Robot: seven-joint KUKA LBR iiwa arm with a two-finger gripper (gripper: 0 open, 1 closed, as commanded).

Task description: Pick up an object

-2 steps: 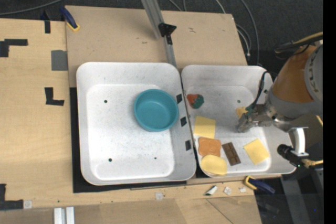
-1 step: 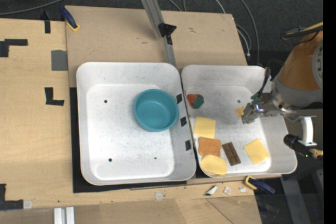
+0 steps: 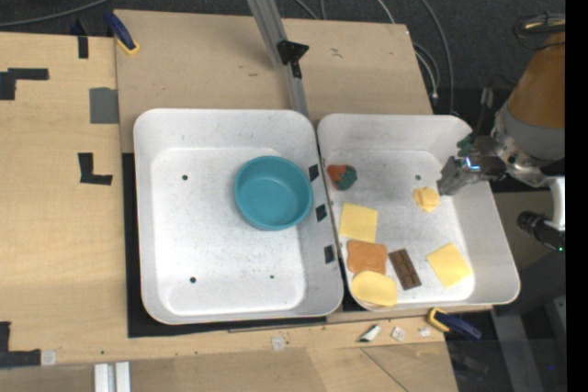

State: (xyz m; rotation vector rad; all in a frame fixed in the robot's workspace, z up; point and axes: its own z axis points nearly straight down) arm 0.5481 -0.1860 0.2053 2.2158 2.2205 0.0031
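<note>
One jaws [image 3: 452, 176] tip blurred (beside small yellow piece [image 3: 426, 197]).

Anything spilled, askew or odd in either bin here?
Nothing stands out. The blue bowl sits upright in the left bin; the small pieces, such as the brown block, lie inside the right bin.

Arm [image 3: 537, 110]: rounded grey casing with a broad orange band above the wrist; below it, a pale grey collar. Gripper [image 3: 457, 174]: dark metal, compact, with small bright fittings, on a black-and-white mount.
</note>
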